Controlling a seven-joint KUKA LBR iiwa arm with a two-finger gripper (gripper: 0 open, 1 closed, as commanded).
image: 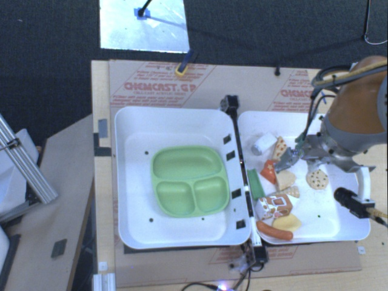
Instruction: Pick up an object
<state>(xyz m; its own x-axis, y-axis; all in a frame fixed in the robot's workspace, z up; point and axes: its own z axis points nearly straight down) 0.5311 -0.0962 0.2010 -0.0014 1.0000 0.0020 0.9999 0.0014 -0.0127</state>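
Our gripper [290,158] hangs low over the right bin [339,226], and we cannot tell whether it grips anything. Starting from the left, the left bin [130,162] carries a green divided tray [188,180], which we judge is the drop spot. In the right bin the toys crowd the left side: a white cylinder [264,142], an orange wedge [269,172] just beside the gripper, a sausage [274,230] and a cookie [317,179]. The wedge seems the likeliest pick.
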